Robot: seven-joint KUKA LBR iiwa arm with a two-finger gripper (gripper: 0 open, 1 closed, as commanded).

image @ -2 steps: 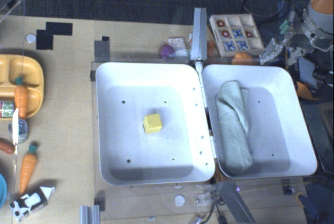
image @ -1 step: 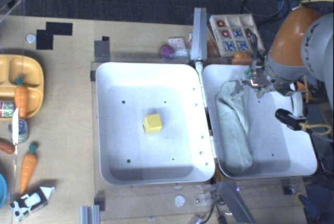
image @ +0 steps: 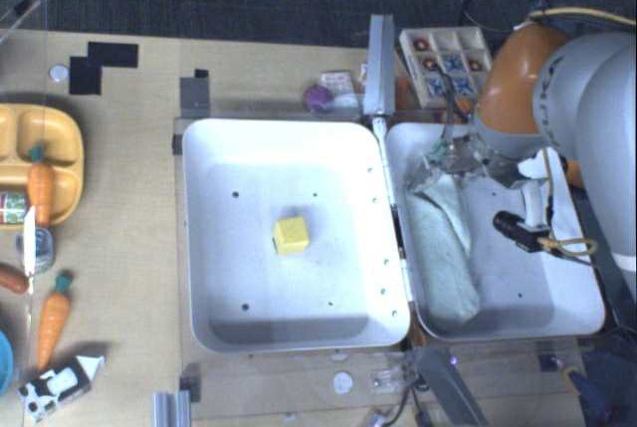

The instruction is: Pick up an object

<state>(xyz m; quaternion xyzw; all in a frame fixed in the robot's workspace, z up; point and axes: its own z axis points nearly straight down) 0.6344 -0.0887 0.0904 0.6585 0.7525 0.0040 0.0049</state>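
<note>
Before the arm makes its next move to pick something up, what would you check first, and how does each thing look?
1. Something to pick: ok, yellow block in the left bin, grey cloth in the right bin.
2. Gripper over a target: ok, above the cloth's top end.
3. Fingers open: cannot tell.
4. Already holding something: cannot tell.
5. Block free of walls: ok.

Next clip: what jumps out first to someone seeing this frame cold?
The big grey arm with its orange band fills the right side, its gripper down at the far end of the right bin, over a pale grey cloth. In the left bin, a lone yellow block sits near the middle. Toy carrots lie on the bench at far left.
</note>
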